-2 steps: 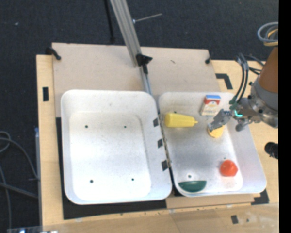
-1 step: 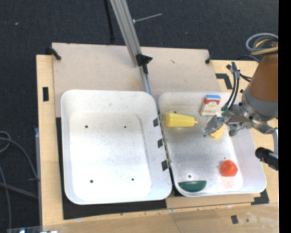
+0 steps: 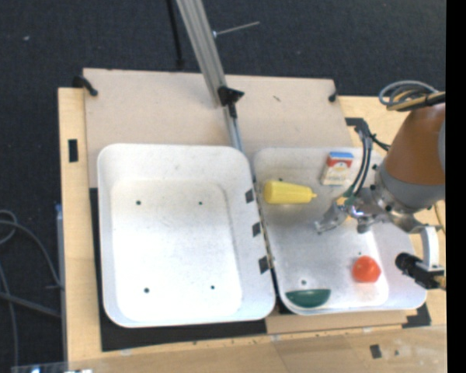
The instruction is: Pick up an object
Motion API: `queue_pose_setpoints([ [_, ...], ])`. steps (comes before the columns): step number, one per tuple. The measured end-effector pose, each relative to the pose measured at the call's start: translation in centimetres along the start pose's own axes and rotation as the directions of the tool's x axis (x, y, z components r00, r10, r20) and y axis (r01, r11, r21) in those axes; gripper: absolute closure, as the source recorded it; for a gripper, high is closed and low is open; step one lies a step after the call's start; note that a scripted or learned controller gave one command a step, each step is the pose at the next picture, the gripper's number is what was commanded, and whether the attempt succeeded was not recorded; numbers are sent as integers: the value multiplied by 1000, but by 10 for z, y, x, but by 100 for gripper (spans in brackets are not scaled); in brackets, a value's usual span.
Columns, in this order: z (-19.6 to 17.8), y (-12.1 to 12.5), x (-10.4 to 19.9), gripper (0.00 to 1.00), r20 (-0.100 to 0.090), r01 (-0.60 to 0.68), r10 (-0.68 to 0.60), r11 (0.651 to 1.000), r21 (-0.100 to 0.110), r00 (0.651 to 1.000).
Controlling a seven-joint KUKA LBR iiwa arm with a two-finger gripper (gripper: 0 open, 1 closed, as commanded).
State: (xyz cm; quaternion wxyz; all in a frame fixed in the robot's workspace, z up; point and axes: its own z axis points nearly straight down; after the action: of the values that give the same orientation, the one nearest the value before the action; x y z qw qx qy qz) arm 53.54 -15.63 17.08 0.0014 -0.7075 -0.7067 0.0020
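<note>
The arm (image 3: 412,162) reaches in over the right bin (image 3: 295,165), its orange band sitting above the far right corner and its tool (image 3: 330,222) hanging low near the middle of that bin, over bare white floor. Whether the tool is spread or pressed together I cannot tell — the metal parts at its end are small and blur into the speckled bin. Nothing can be seen between them, so the pick looks not yet made. Four things lie in the right bin, any of which could serve as the object: a yellow squeeze bottle (image 3: 287,193) lying on its side by the bin's left wall, just beside the tool on its upper left; a small white carton with a red and blue label (image 3: 338,167) near the far edge, close by the arm; an orange ball (image 3: 365,269) toward the near right corner; and a dark green bowl-like piece (image 3: 307,295) against the near rim. The left bin (image 3: 179,231) carries only a few dark specks. By my reading the task stands at the approach: the tool is down among the objects and closest to the yellow bottle, but touching none of them that I can make out. Left to do — settle on one object, close around it, and lift it clear of the surface (image 3: 217,103).
</note>
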Motion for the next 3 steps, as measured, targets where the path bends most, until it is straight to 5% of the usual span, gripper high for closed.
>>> queue_pose_setpoints([
  [1, 55, -10, -6, 0, 0, 0, 0, 1000, 1, 1000],
  [2, 40, -7, -6, 100, 0, -7, 7, 1000, -11, 1000],
  [3, -4, -9, -5, 100, 1, 2, -2, 1000, -12, 1000],
])
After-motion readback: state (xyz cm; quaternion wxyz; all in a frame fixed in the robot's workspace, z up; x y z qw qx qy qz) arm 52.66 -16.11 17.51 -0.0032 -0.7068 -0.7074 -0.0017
